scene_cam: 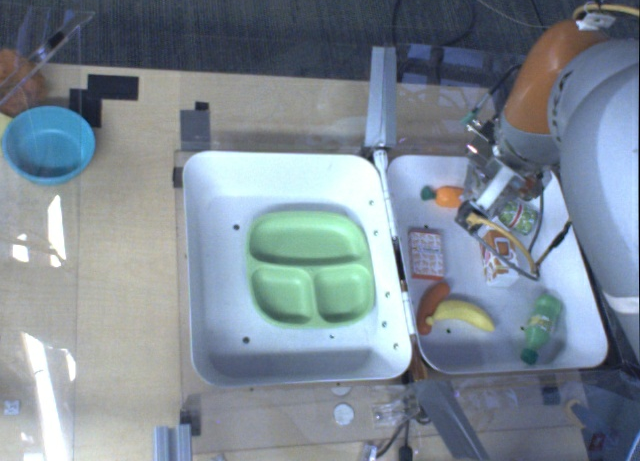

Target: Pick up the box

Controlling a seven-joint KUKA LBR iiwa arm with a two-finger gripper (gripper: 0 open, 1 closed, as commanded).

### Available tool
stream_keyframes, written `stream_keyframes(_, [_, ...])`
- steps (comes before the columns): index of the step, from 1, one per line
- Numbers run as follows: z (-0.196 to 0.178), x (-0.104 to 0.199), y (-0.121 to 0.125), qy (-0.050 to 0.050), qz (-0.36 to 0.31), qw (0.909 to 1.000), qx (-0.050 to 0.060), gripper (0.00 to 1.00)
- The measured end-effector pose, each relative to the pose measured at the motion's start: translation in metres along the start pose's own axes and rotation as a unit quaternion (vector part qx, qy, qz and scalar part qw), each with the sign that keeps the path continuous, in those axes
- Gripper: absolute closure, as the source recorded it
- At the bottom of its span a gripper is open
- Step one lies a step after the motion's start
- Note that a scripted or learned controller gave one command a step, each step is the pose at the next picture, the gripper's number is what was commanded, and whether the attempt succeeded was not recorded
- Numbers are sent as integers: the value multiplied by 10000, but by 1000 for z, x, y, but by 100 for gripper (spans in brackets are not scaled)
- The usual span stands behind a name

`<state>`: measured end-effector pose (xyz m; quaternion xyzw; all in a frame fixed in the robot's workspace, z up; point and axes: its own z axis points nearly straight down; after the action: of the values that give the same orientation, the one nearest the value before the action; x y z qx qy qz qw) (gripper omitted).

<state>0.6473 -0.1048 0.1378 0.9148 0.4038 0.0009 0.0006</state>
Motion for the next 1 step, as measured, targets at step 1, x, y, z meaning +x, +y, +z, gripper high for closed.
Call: stream_keyframes(1, [-48,39,-66,11,930,9957,2,100])
